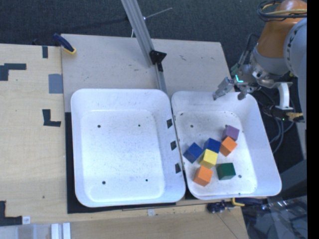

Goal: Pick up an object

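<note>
Small coloured cubes (213, 158) clustered in right white bin (264, 148), lower half. Gripper (230, 88) above bin's far rim, carrying nothing; jaws' spacing: cannot tell. Best target: purple cube (232, 132) at cluster edge; descend vertically, straddle it.

1. The pale wooden desk (30, 133) spreads from the 9 o'clock edge to the centre, with dark tape marks on its 9 o'clock part.
2. A black mat (68, 183) lies on it beneath two shallow white plastic bins.
3. The left white bin (77, 133) and the right white bin (264, 148) touch side by side.
4. A blue-and-yellow clamp (65, 43) sits at 11 o'clock.
</note>
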You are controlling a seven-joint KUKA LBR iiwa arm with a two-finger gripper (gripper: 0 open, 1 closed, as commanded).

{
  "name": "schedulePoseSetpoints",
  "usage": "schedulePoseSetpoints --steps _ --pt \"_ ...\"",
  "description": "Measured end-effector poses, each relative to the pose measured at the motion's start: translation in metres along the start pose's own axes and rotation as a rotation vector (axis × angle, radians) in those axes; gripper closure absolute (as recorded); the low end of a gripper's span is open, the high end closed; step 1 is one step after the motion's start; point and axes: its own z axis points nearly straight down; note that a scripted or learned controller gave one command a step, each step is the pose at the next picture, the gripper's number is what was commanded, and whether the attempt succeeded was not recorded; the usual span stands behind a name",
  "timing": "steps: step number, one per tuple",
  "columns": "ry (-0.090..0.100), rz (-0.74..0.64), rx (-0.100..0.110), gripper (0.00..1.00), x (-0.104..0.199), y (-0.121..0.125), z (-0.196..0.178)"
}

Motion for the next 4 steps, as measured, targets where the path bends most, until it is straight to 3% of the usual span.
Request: schedulePoseSetpoints --steps 2,3,4 --pt "0.001 0.000 0.005 0.00 0.009 -0.010 0.110" --pt "0.001 -0.002 0.000 1.00 0.010 -0.008 0.096" --pt "0.001 0.000 -0.007 1.00 0.013 -0.010 0.033"
